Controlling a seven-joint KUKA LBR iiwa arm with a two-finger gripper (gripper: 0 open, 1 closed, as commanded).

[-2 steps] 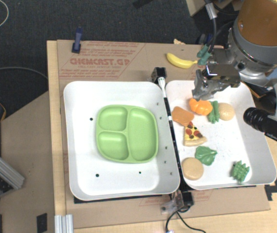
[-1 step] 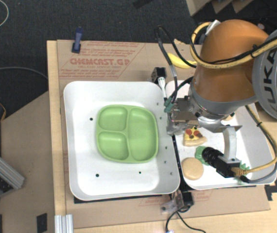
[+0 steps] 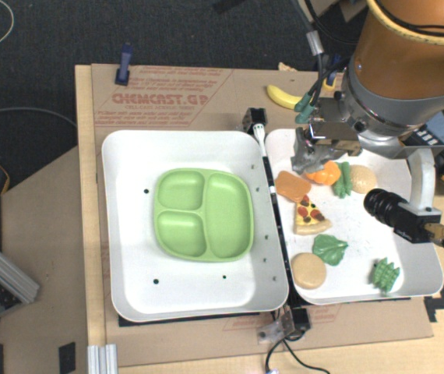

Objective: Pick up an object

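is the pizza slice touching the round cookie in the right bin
Apart. The camera view shows bare white bin floor between the pizza slice and the cookie below it.

Cardboard sheet (image 3: 167, 92) on bench, dark carpet (image 3: 89, 14) w/ cables.

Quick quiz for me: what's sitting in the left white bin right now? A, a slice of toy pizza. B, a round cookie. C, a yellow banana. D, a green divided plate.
D: the green divided plate lies in the middle of the left bin, while the pizza slice and the round cookie lie in the right bin and the banana lies outside both bins.
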